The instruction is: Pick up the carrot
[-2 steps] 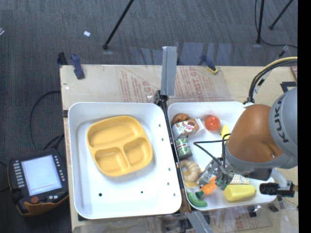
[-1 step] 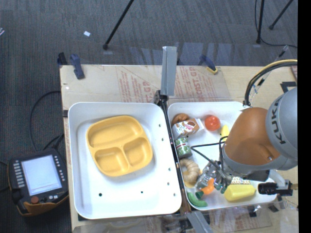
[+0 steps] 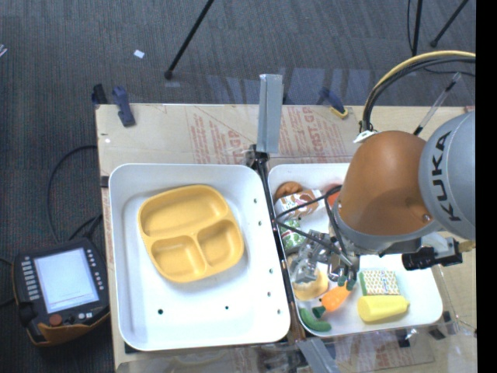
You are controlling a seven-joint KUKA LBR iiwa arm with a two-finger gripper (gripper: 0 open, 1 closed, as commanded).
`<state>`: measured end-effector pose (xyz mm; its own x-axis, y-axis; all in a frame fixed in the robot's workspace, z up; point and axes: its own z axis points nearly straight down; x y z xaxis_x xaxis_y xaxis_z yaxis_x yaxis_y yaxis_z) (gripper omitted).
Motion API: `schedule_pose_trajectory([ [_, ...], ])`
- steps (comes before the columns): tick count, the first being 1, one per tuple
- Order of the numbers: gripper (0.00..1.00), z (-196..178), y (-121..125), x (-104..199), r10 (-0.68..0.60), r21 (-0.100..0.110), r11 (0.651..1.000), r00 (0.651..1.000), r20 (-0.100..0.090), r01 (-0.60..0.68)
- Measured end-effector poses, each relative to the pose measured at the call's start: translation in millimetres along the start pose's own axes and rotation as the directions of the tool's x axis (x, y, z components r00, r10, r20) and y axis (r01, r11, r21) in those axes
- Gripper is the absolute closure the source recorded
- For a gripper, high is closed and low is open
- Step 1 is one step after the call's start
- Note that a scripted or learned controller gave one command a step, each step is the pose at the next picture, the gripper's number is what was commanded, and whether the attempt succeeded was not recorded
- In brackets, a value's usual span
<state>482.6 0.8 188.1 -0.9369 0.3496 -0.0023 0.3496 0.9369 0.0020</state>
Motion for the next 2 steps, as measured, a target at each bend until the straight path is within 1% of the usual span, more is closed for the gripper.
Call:
schedule_pose_trajectory([
  [1, 0.0, 1.4, -0.3, 0.6, -0.001, 0.001, 1.0, 1.0, -0.003, 0.001],
  [2, 0.0, 1.6, 19.6, 14.1, -0.28, 0.001, 0.96, 0.96, -0.005, 0.28],
])
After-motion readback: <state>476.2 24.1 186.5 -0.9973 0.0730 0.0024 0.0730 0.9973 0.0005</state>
